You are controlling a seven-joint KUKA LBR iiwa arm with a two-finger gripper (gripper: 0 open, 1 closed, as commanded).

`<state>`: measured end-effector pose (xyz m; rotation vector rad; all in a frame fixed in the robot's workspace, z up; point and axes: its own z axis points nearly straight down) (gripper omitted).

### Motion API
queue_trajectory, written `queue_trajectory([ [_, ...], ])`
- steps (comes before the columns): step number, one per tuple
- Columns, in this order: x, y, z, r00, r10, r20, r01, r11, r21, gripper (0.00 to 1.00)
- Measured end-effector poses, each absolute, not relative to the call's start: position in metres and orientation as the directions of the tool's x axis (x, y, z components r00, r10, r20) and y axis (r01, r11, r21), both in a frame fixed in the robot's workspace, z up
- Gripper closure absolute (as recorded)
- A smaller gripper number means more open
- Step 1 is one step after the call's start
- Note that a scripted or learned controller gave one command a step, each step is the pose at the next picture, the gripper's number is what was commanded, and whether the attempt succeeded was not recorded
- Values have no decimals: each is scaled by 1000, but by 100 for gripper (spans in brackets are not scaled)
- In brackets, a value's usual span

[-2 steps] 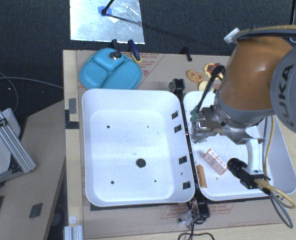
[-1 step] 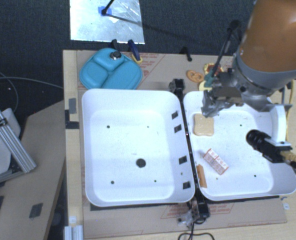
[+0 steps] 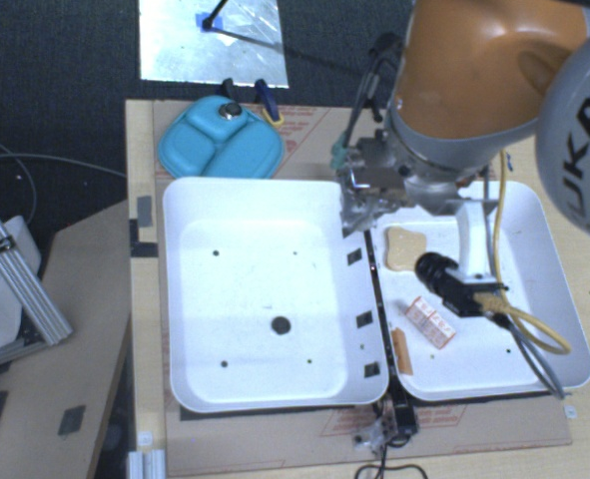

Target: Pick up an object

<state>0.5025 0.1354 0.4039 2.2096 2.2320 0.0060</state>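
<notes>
The right bin point(image 3: 554, 267) holds a tan toast-shaped piece point(image 3: 404, 248), a small pink-and-white block point(image 3: 429, 322) and a thin orange stick point(image 3: 401, 350) close to its left wall. In the left bin point(image 3: 190, 267) lies one small dark disc point(image 3: 281, 324). My gripper point(image 3: 360, 208) hangs low over the far end of the wall between the two bins, just left of and behind the tan piece. The wrist hides what lies under it.
A blue divided tray point(image 3: 220, 140) rests on the bench behind the left bin, with a shiny metal sheet point(image 3: 213, 23) farther back. A metal frame point(image 3: 10, 277) stands off the bench at the left. The arm covers the right bin's far part.
</notes>
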Motion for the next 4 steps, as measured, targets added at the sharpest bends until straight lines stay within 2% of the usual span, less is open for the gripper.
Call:
queue_trajectory([
  [1, 503, 132, 416, -10, 1000, 1, 1000, 10, 6, 100],
  [2, 486, 50, 384, 7, 1000, -2, 1000, -7, -1, 100],
  [3, 498, 127, 385, -11, 1000, 3, 1000, 11, 3, 100],
  [4, 486, 160, 545, -9, 1000, 9, 1000, 8, 20, 100],
])
